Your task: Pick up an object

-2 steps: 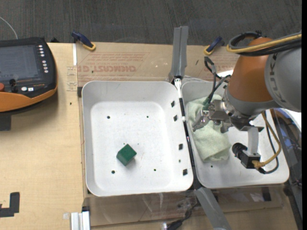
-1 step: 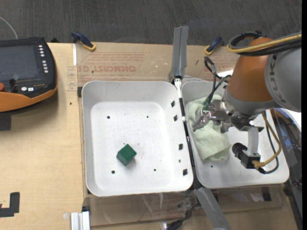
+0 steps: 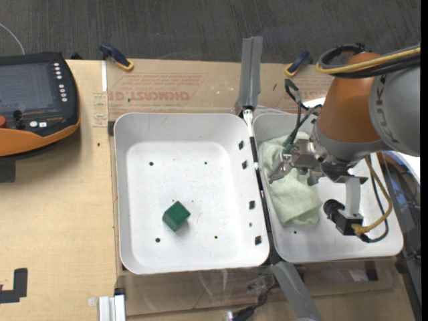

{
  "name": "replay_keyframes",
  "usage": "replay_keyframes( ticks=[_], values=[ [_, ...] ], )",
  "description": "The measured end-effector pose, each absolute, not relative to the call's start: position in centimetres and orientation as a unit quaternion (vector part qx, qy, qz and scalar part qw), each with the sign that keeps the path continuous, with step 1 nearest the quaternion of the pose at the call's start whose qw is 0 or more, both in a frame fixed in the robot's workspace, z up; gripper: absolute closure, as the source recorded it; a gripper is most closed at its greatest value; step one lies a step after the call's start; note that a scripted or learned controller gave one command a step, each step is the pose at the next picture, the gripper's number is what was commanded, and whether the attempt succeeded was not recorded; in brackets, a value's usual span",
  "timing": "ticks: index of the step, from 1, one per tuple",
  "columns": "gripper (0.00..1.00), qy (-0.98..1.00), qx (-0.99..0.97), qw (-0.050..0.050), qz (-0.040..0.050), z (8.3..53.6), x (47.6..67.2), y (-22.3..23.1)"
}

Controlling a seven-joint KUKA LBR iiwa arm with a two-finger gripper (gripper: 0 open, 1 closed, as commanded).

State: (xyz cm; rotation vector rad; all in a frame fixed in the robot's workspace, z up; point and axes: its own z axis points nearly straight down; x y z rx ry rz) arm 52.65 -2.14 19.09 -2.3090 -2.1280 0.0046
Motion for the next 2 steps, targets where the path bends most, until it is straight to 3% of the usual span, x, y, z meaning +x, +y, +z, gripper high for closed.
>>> replay_keyframes(
  ticks=[2],
  values=[
    [0.00, -0.678, -0.735, 0.001, 0.0015, 19.09, 52.65, -2.14]
  ],
)
